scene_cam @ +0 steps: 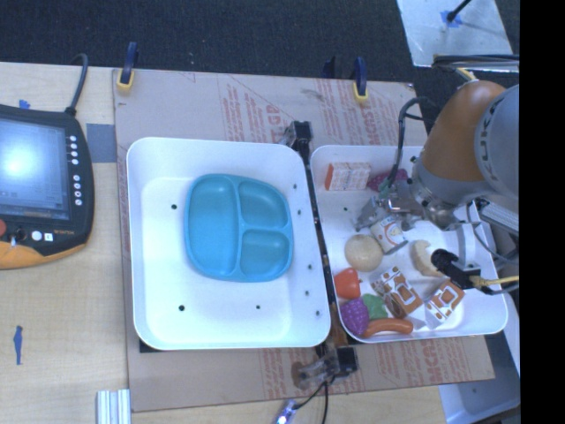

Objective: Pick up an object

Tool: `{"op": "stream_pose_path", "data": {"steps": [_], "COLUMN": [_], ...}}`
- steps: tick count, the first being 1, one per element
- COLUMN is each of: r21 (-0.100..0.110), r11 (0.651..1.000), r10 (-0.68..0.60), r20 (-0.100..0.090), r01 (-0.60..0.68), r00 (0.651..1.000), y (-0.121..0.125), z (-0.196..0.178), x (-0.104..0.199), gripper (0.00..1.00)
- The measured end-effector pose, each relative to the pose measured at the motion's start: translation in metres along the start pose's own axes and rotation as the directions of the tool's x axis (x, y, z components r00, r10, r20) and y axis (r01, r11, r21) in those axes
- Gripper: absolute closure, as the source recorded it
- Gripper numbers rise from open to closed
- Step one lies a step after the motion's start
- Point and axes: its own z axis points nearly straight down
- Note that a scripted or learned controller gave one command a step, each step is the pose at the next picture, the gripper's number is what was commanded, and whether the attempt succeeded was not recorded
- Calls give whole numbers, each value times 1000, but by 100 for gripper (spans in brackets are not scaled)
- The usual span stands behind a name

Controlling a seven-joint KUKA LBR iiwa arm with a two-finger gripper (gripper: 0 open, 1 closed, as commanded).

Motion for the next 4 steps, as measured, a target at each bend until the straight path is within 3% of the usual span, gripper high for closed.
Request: {"op": "stream_pose_path", "data": {"steps": [1,2,3,4], "r21": [0,2,4,-4], "r11": [1000,1000,1000,1000], "r10": [-1,-1,-4,1], "r20": [0,-1,0,-1], "r01": [1,1,4,-1], "r00": [1000,1000,1000,1000], "y": [-21,-24,-24,9], "z": [0,0,-10,-101], "x": [-5,23,22,70], "gripper": [0,0,100,100]}}
